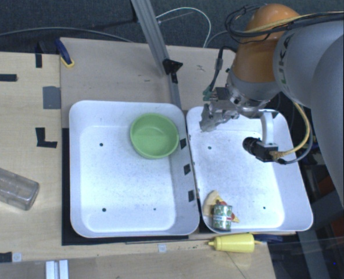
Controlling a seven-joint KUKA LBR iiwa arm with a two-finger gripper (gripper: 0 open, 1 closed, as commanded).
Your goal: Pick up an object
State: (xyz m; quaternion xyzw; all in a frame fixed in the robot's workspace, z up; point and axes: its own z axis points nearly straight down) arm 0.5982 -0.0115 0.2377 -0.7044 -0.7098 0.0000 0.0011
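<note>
Two white bins sitting side by side on the bench; using the right bin as landmark. Camera view: arm is reaching in from the right side, grey body w/ orange band above the wrist, bending down over the right bin's far-left corner. Gripper is hanging over that corner, just inside the far rim, pointing down toward the bin floor. Fingers are blurring into a grey clump, so can't tell whether jaws are open or closed; nothing visible between them. Black cable fitting w/ yellow hose is dangling off the wrist over the bin's middle.

Objs: small can w/ green label is lying at the right bin's near-left corner, well apart from gripper, w/ a bit of yellowish wrapper beside it. Green bowl is sitting upright in the left bin, near the divider w/ the right bin. Yellow bottle is lying on the bench just outside the right bin's near rim. Clear plastic container is lying far to the left, beyond the left bin.
</note>
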